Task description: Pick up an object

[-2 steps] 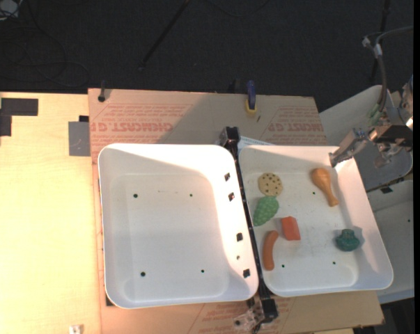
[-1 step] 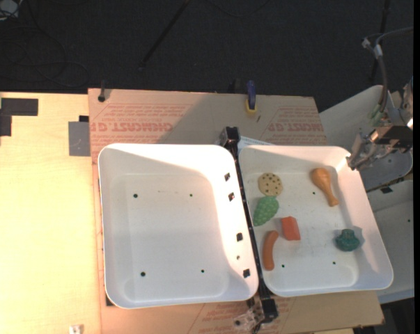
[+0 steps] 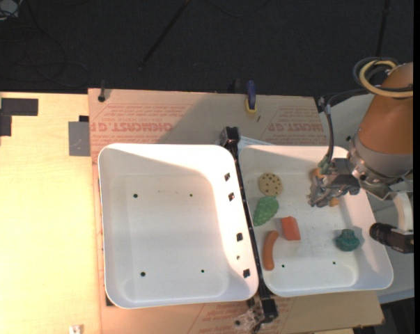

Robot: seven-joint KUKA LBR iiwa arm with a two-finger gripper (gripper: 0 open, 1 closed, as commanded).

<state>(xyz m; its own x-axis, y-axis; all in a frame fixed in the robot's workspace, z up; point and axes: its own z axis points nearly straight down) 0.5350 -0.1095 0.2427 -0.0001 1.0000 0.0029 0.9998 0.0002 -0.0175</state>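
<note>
Arm (image 3: pixel 389 127) cut off by the frame's right edge. Gripper (image 3: pixel 324 193): a small dark blur, fingers not resolvable. Right bin (image 3: pixel 314 284): far right rim hidden behind the wrist. Cardboard (image 3: pixel 161 120) print too small to read.

Smooth white plastic bins (image 3: pixel 168 284), faintly glossy; matt brown printed cardboard (image 3: pixel 154 120) beneath; pale wood-grain desk (image 3: pixel 35 221); satin orange arm band (image 3: pixel 394 113); dull metal tool (image 3: pixel 326 188)

White bins (image 3: pixel 168 291) on tan cardboard (image 3: pixel 161 120). Tan dotted disc (image 3: pixel 269 183), green lump (image 3: pixel 265 210), orange-red block (image 3: pixel 290 228) — orange-red sausage (image 3: pixel 269 249) at 6 o'clock, teal lump (image 3: pixel 348 240).
</note>
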